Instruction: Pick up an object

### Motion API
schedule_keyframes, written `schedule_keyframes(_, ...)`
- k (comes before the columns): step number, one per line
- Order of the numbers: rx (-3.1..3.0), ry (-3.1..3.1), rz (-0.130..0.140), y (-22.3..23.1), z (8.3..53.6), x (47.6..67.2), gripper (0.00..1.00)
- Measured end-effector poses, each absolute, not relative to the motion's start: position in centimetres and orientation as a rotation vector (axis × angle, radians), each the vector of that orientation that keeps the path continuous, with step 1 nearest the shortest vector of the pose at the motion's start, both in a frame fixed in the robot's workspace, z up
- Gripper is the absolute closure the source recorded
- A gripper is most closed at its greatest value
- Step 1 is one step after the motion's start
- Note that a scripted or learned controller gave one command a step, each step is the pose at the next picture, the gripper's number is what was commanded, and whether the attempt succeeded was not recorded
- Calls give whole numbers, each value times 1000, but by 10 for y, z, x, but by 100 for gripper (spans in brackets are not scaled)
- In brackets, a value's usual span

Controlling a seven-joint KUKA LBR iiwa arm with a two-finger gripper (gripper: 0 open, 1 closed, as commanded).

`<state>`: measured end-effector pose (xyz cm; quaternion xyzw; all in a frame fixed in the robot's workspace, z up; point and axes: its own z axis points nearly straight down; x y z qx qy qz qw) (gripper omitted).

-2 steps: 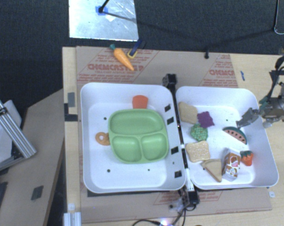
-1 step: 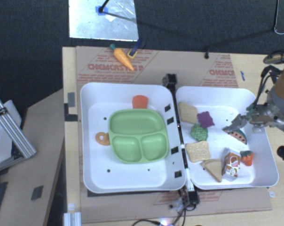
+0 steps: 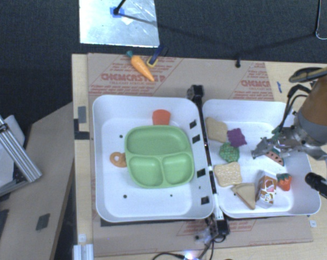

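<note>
Tool — grip unclear — hovers mid right bin, open floor leftward.

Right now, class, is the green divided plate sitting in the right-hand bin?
No. The green divided plate lies in the left bin, beside a small pretzel and an orange cup.

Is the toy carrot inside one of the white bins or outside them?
Outside. The toy carrot lies on the cardboard sheet behind the left bin, beyond its far rim.

Bench with 2 bins, carrot
</note>
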<state>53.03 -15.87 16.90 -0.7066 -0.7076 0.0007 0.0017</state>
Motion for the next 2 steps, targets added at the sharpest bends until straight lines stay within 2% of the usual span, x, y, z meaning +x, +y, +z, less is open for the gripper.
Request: schedule_keyframes(2, -2217, -2221, 2, -158, 82, 534, 0)
